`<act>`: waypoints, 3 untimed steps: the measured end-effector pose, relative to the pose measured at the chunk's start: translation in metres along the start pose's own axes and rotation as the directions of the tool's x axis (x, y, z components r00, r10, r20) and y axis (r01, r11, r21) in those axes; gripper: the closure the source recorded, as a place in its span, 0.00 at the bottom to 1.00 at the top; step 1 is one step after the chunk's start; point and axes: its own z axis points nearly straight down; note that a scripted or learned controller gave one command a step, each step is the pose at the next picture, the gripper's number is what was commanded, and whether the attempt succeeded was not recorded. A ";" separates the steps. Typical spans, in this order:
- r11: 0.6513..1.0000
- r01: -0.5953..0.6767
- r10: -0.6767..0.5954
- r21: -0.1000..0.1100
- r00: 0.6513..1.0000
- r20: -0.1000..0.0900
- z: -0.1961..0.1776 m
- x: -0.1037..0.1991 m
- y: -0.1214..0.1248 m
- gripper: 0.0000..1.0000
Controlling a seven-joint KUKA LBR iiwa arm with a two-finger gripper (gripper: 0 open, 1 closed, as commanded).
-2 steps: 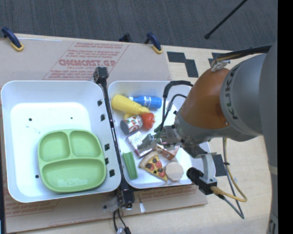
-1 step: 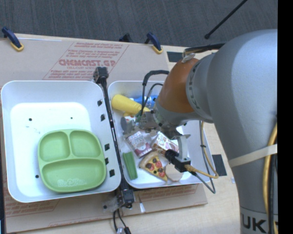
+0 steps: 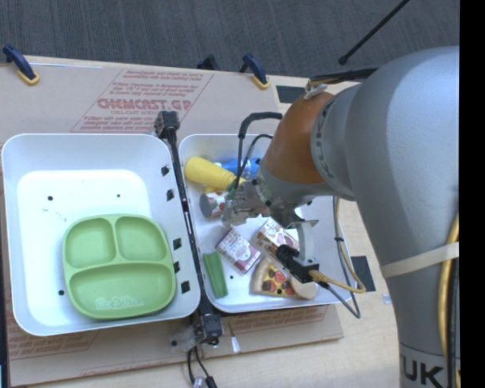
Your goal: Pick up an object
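Hand (image 3: 236,207) low in right bin (image 3: 327,293), among clutter; grip state unclear

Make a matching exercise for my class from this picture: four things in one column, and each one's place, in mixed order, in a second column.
Things:
1. green divided plate
2. yellow banana-shaped toy
3. pizza slice toy
4. small green block

Places:
A. near front corner of the right bin, beside the black cable
B. in the left bin
C. back of the right bin, beside the arm
D. along the right bin's left wall, near the front

Pairs: 1-B, 2-C, 3-A, 4-D
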 end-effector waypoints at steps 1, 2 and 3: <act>1.000 -0.007 0.007 -0.004 1.000 -0.001 -0.088 -0.002 -0.052 1.00; 1.000 -0.005 0.005 -0.006 1.000 0.001 -0.107 -0.075 0.010 1.00; 1.000 -0.002 0.002 -0.004 1.000 0.001 -0.073 -0.078 0.033 1.00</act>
